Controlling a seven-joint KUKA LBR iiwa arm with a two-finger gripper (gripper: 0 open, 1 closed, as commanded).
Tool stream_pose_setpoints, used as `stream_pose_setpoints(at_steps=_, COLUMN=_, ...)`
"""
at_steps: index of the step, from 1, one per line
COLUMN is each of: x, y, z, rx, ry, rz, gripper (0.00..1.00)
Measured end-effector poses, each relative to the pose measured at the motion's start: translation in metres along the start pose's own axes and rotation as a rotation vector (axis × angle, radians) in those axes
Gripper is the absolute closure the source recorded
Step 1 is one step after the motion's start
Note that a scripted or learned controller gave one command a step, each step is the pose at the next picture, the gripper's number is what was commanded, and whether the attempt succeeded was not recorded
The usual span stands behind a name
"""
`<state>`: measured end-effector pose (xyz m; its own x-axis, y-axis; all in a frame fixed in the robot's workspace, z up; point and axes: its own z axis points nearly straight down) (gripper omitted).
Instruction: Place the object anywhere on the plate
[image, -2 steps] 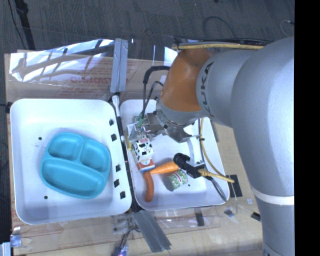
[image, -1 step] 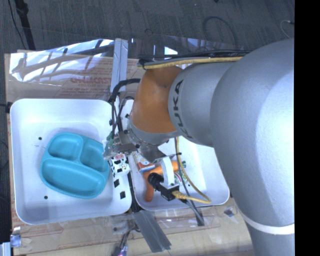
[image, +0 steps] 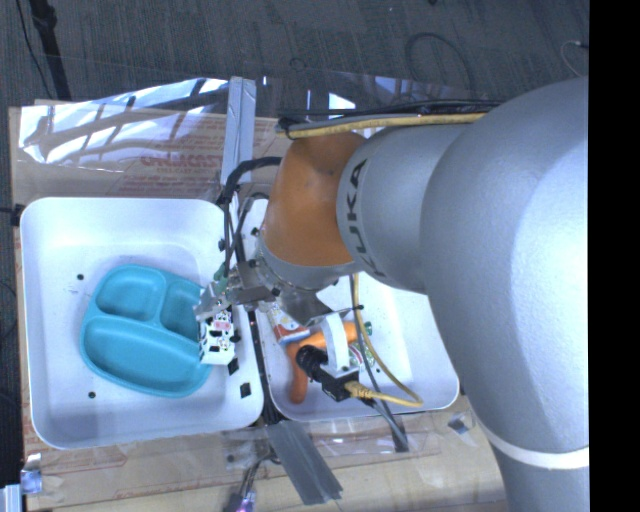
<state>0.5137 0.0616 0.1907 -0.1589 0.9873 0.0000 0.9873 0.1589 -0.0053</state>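
Observation:
A turquoise divided plate (image: 140, 335) lies in the left bin (image: 60, 400). My gripper (image: 222, 318) reaches down at the plate's right rim, close to the wall between the two bins. Just under the wrist is a small white piece with black spots (image: 217, 340), over the plate's right edge. I cannot tell whether it is a held object or part of the gripper. An orange toy (image: 300, 368) lies in the right bin (image: 430, 385), partly hidden by the arm.
The large grey arm with its orange band (image: 310, 215) covers most of the right bin. Cables and a black connector (image: 335, 385) hang over that bin's floor. The left bin's floor shows white around the plate.

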Motion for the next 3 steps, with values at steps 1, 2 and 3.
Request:
stream_pose_setpoints(at_steps=1, x=0.049, y=0.049, z=0.056, rx=-0.001, ry=-0.001, rz=-0.306, gripper=0.00)
stream_pose_setpoints(at_steps=2, x=0.066, y=0.112, z=0.063, rx=-0.001, ry=-0.001, rz=-0.179, gripper=0.00)
stream_pose_setpoints(at_steps=3, x=0.073, y=0.156, z=0.064, rx=-0.005, ry=-0.002, rz=-0.422, gripper=0.00)
